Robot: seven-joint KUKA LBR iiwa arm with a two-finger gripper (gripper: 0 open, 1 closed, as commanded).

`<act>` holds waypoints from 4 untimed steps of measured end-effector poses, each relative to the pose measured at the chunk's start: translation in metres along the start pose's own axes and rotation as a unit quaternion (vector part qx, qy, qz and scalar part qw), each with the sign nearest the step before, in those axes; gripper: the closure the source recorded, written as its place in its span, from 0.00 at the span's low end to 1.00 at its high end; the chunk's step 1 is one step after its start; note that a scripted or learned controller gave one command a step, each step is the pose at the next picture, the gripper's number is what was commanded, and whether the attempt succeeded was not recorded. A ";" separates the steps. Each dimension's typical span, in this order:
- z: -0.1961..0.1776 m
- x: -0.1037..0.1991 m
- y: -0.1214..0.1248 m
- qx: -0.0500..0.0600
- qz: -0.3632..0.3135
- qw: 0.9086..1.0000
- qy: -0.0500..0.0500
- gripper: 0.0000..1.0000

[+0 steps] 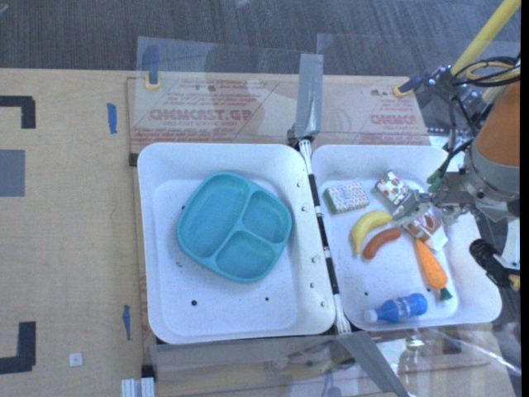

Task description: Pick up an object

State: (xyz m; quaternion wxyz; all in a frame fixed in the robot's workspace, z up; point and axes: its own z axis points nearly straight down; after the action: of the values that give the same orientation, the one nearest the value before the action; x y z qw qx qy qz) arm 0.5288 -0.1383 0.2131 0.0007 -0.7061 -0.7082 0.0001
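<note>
A turquoise three-compartment plastic plate [235, 237] lies alone in the left white bin [157, 180]; in the right white bin [471, 304] sit a speckled pale packet [346, 196], a yellow toy banana [366, 228], a reddish toy sausage [381, 241], a blue bottle [401, 308] and an orange toy carrot [431, 265]. The arm's two-finger gripper [419, 212] hovers low just right of the sausage, whose long axis tilts up toward it; a small printed box [392, 188] lies just above-left. Whether its jaws are apart or together cannot be made out
</note>
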 end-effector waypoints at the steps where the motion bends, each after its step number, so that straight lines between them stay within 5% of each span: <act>1: 0.116 -0.040 0.051 -0.002 0.002 1.000 -0.001 0.00; 2: 0.105 -0.043 0.051 -0.004 0.005 1.000 -0.001 1.00; 3: 0.105 -0.044 0.051 -0.004 0.005 1.000 -0.001 0.00; 4: 0.124 -0.043 0.000 -0.007 0.003 1.000 -0.003 0.00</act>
State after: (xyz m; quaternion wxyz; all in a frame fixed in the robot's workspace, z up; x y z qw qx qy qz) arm 0.5288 -0.1814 0.0888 -0.0058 -0.7081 -0.7060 -0.0027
